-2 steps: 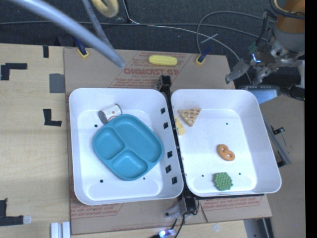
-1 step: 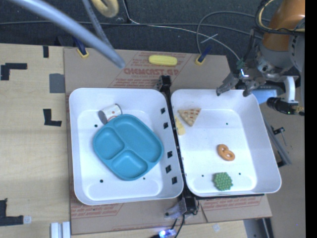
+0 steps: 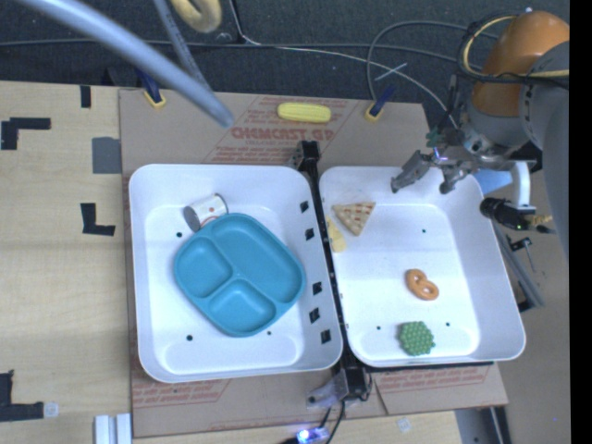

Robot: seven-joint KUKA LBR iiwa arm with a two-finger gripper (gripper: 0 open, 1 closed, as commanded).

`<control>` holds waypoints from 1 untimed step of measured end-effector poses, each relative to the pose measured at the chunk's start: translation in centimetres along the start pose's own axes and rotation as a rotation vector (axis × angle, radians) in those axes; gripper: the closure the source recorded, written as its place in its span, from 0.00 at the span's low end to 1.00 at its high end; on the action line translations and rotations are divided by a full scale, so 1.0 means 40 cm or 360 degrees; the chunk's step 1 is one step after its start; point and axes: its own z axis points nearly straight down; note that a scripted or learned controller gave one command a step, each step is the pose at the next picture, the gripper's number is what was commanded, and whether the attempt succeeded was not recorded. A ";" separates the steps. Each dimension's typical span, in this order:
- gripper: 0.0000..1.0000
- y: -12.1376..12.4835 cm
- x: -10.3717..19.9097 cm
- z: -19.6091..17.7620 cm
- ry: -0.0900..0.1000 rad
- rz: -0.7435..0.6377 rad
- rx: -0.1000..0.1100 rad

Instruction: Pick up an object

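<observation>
Green studded ball (image 3: pixel 416 338), near end of right bin (image 3: pixel 462 354); orange pretzel (image 3: pixel 422 285) beyond it, waffle wedge (image 3: pixel 353 216) farther left. Gripper (image 3: pixel 427 176) poised over far rim, jaws apart, nothing held. Pretzel judged best approached vertically, jaws straddling it.

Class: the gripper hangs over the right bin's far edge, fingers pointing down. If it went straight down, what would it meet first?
Probably bare bin floor. The gripper is open above the right bin, near its far wall. The waffle lies to its left, likely off that line; depth is unclear.
</observation>
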 end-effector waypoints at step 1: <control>0.00 -0.006 0.010 0.111 0.0000 0.0000 0.0000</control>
